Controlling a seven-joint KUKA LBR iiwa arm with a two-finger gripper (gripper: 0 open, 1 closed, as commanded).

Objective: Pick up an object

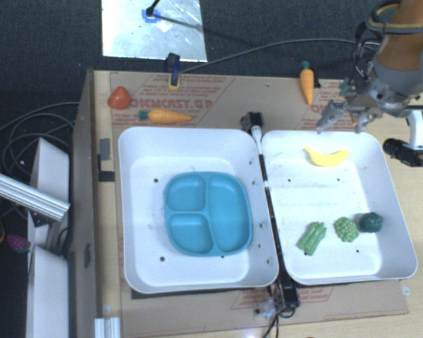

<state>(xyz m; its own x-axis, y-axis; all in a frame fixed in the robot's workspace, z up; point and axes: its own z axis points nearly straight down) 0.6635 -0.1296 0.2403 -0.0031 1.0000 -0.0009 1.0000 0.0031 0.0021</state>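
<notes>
Hand hangs spread and empty past the right bin's far rim; banana nearest, looks light, stiff, slick plastic, so pinch across its middle.

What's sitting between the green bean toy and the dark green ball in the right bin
In the camera view, a light green broccoli piece lies between the bean and the ball.
</notes>
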